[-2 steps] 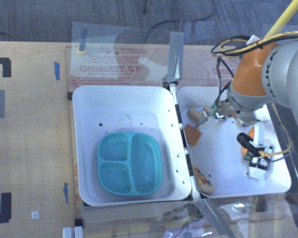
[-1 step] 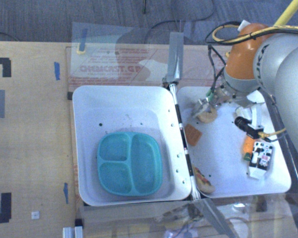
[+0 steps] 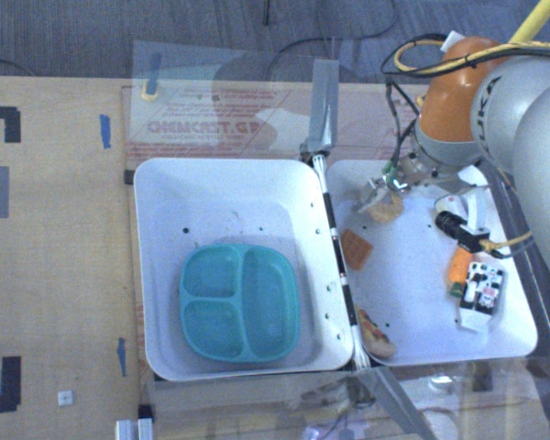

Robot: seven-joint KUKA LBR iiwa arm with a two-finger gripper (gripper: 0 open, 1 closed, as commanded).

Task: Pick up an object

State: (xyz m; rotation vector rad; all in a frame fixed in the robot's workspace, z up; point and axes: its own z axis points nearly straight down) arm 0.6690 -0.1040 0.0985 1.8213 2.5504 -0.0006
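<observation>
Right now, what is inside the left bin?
The left bin holds one teal divided plate with three sections, lying flat toward its front. The rest of the floor is bare white with a few dark specks. Anything beneath the plate is covered.

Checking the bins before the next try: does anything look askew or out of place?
Nothing looks spilled or damaged. The teal divided plate lies flat in the left bin; small items lie scattered in the right bin below the hand.

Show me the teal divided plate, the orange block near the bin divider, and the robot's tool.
teal divided plate (image 3: 239, 302), camera view, on the centre ridge between its compartments.
orange block (image 3: 356, 248), camera view, on its top face.
tool (image 3: 388, 189), camera view, at its tip over the right bin.
</observation>
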